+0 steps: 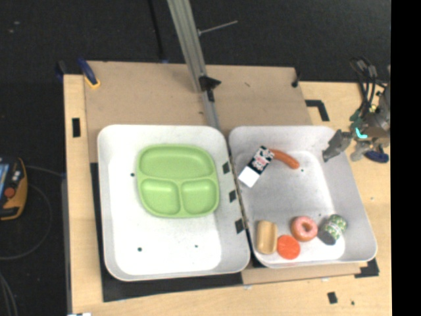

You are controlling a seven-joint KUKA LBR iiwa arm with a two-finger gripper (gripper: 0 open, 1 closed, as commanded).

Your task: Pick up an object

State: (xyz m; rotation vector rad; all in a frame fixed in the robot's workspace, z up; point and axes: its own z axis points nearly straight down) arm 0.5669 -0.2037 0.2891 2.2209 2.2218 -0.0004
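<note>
The right bin [342, 176] holds several small things. A black and white box [258, 166] lies at its upper left, with an orange sausage shape [286, 158] just right of it. Along the front wall sit a tan cylinder [265, 237], a red-orange ball [287, 247], a pink donut [304, 228] and a green and white lump [333, 229]. My gripper [346, 149] hovers over the bin's upper right corner, well away from all of them. It is open, with nothing between its fingers [332, 146].
The left bin [118, 242] carries a green divided plate [177, 180]. A grey metal post [191, 45] slants down to the gap between the bins. Cables hang at the far right near the wrist.
</note>
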